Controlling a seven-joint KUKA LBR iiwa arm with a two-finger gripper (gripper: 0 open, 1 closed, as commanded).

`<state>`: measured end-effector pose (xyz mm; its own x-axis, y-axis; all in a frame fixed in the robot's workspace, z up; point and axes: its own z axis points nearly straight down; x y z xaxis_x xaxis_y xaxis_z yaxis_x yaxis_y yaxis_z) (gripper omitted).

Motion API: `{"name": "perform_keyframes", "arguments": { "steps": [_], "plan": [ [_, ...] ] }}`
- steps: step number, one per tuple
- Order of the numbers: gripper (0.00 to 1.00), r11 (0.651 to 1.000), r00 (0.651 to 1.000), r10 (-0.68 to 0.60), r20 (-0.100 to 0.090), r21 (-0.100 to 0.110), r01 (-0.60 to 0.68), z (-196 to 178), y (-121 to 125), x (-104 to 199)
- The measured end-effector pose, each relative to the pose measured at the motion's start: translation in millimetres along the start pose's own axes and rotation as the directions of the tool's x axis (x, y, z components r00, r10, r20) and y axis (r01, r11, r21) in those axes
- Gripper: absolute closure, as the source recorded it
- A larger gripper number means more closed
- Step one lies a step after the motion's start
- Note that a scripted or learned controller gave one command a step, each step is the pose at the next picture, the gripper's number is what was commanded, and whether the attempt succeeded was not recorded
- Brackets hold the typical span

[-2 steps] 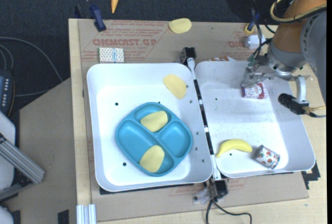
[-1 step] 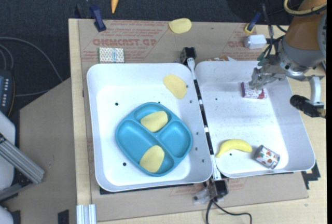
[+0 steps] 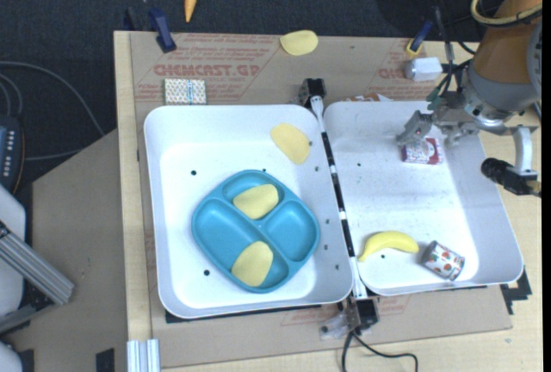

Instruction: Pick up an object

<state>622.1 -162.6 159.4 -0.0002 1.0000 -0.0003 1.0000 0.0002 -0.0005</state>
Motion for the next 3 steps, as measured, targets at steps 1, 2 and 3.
{"name": "perform_keyframes", "arguments": {
  "steps": [1, 2, 3],
  "plan": [
    [0.0, 1.0, 1.0, 0.0, -0.001, 0.002, 0.0, 54.9, 8.6, -2.1],
    [0.0, 1.0, 1.0, -0.002, 0.003, -0.01, 0.002, 69.5, 46.7, -20.3],
    [1.0, 1.0, 1.0, -0.004, 0.008, -0.016, 0.004, 57.4, 48.3, -20.7]
  ]
}}
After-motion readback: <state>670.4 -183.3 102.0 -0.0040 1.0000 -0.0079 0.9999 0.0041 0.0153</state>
